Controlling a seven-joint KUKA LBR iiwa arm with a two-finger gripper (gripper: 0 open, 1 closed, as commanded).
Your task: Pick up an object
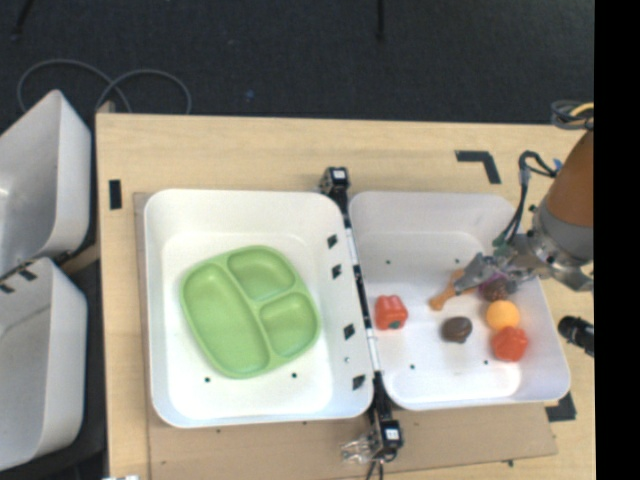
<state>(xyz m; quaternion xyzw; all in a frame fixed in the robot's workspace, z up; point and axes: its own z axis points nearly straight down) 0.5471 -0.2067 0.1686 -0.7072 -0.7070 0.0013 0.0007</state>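
Right now I see the arm [572, 193] reaching in from the right, its orange band above the wrist, with the hand [490, 276] low over the upper right part of the right bin [420, 218]. A dark purplish object [494, 288] sits right at the hand, but I cannot tell whether the hand is open or closed, nor whether it has anything in it. An orange carrot-like piece [446, 294] lies just to the left of the hand, slanting down to the left.

Below the hand, an orange-yellow ball [503, 314] rests on the bin floor, and a red round fruit [510, 343] sits just beneath it, nearly touching. A dark brown lump [457, 329] lies to their left. Further left, near the wall between the bins, is a red pepper-like toy [390, 312].

On my left, the other bin [170, 388] holds a green divided plate [250, 310] with three compartments, lying flat. Both bins stand side by side on the wooden worktop [220, 153].
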